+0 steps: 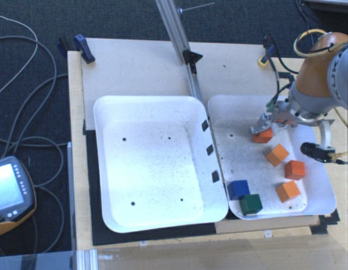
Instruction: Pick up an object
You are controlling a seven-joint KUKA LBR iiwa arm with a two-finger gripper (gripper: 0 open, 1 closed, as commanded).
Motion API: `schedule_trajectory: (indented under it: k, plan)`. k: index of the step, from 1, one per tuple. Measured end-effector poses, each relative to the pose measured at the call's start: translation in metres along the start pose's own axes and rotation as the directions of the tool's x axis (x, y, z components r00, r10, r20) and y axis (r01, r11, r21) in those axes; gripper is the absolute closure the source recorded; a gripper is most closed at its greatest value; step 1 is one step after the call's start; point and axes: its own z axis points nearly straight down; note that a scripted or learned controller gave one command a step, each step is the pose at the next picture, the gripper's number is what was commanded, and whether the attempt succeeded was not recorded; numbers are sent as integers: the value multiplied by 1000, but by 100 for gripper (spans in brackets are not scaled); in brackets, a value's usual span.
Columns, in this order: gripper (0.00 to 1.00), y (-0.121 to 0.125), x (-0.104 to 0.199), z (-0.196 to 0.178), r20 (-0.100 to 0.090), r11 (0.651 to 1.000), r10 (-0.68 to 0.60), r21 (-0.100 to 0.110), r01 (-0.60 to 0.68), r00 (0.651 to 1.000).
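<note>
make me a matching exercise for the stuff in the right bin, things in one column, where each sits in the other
Things:
1. blue block
2. green block
3. claw
4. red-orange block

Places:
A. at the bin's front edge
B. over the block at the back
C. close to the divider between the bins
D. towards the bin's right side

Pairs: 1-C, 2-A, 3-B, 4-D

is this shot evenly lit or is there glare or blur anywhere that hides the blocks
Camera view: lighting is soft and even, the white bins bright but not blown out; blocks throw only short shadows. The red block under the tool is partly hidden by it, not by glare. The frame is slightly soft overall, so the fingers are hard to make out.
</note>
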Motion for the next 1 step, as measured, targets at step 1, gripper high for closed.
schedule_trajectory:
  k: [1]
  plan:
    - [100, -12, -21, -116, 5, 1000, 1, -8, -1, 1000]
